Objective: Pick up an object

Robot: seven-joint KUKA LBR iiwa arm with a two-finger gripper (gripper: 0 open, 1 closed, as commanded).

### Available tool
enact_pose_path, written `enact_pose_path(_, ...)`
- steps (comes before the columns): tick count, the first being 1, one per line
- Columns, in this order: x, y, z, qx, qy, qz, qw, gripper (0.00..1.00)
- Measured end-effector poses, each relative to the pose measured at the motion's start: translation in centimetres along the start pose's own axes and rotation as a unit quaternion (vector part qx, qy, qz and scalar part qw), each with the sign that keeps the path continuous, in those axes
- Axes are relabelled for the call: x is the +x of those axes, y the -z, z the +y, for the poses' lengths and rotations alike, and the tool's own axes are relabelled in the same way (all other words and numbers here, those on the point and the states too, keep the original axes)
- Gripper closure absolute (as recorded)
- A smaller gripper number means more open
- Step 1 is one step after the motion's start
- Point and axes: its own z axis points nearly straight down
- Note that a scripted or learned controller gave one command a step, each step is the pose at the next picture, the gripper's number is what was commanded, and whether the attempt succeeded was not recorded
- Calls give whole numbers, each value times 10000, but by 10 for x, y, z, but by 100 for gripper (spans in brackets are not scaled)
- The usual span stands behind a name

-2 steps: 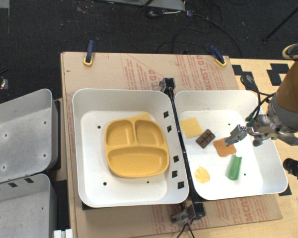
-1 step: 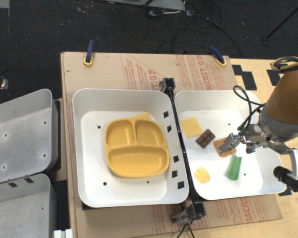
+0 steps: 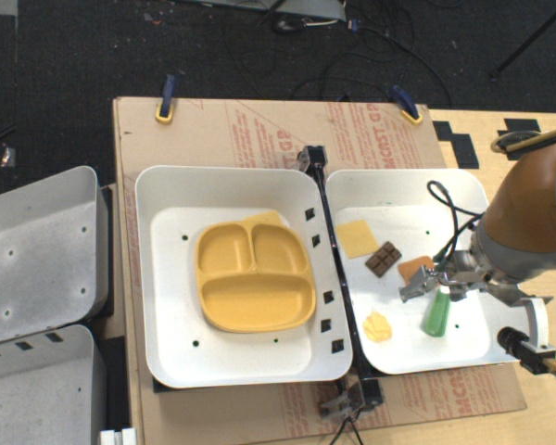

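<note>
1. Reaching in from the right, the grey robot arm with the orange band (image 3: 528,216) hung low over the right white plastic bin (image 3: 463,360).
2. Its metal two-finger gripper (image 3: 428,284) sat just above the toys, right by the small orange block (image 3: 412,268) and the top of the green bottle-shaped toy (image 3: 436,313).
3. Nothing could be seen held between the gripper's tips, and whether it was wide or narrow could not be told from this far away.
4. The green bottle-shaped toy lay flat on the bin floor, so it looked like no object had been lifted yet.
5. A flat pale yellow square (image 3: 357,237), a dark brown chocolate-bar piece (image 3: 383,260) and a small yellow lumpy toy (image 3: 377,326) also lay in the same bin, a little to the left of the gripper.
6. The left white plastic bin (image 3: 157,248) held a yellow plastic tray with three sections (image 3: 256,278), well apart from the gripper.
7. The reach looked mostly done, while the grab and the lift were probably still left to do.
</note>
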Motion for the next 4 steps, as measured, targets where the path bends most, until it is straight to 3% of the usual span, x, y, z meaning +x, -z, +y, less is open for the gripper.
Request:
enact_pose_path(1, 0, -49, 1, -37, 3, -18, 10000, 0)
enact_pose_path(2, -2, -35, 3, -76, -9, -37, 10000, 100)
enact_pose_path(4, -6, 74, 2, -44, 20, -14, 10000, 100)
